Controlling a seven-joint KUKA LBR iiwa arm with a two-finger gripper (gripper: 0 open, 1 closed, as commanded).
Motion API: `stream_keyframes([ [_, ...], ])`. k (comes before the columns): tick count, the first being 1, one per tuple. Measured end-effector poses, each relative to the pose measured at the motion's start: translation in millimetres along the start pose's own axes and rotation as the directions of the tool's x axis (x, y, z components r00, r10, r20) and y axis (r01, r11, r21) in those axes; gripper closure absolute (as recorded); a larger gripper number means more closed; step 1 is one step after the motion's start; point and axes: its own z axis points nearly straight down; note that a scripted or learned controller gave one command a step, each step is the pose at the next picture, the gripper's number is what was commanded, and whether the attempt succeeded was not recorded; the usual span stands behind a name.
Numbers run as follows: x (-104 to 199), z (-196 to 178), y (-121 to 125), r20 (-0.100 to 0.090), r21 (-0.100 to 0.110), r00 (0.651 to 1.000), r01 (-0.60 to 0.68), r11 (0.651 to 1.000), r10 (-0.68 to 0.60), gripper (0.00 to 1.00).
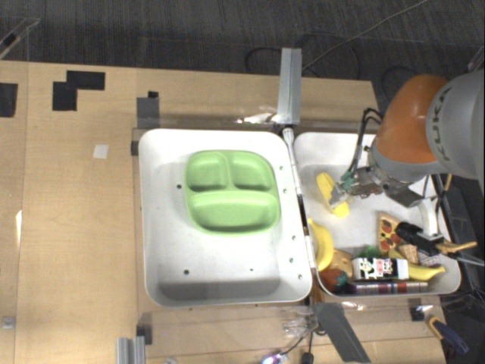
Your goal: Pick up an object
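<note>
Crowded along the near wall of the right bin (326,146) lie a banana (323,246), a small white carton with black print (381,268), a dark marker-like stick (383,287) and a slice of toy pizza (389,233). Farther up that bin sits a yellow object (327,189) — the end effector (350,189) is down right beside it, touching or nearly so, though whether its fingers are spread or closed on the piece cannot be told from this slant. Behind it the grey arm (458,123) reaches in from the right, bent downward at the wrist, its orange band (409,120) above the bin's far right corner. Left of the divider, the other bin (163,279) holds a green sectioned plate (229,189) — both bins rest on the wooden surface (68,226).
</note>
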Motion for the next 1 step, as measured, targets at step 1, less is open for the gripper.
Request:
stream_keyframes([
  [1, 53.4, -117.7, -43.2, 0.001, 0.001, 0.977, -0.214, 0.977, 0.214, 1.00],
])
